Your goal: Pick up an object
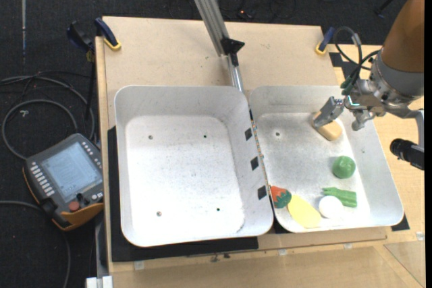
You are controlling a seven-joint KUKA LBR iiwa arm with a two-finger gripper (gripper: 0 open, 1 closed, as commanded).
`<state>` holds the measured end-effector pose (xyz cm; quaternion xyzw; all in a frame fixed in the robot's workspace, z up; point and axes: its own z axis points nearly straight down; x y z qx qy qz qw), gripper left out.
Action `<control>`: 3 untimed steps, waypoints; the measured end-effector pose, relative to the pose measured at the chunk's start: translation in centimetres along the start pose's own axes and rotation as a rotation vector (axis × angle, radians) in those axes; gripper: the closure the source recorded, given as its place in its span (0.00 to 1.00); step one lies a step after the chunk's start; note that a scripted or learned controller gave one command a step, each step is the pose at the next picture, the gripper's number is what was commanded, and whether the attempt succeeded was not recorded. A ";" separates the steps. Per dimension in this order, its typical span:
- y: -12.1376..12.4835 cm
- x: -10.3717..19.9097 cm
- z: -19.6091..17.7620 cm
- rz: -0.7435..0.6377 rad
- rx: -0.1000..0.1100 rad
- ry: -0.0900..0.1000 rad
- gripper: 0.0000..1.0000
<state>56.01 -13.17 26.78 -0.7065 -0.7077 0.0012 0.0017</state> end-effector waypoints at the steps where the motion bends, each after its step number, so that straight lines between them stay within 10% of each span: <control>1: 0.1 0.0 -0.2 0.001 -0.004 -0.001 0.00; 3: -1.6 0.7 9.9 0.003 0.002 0.000 0.00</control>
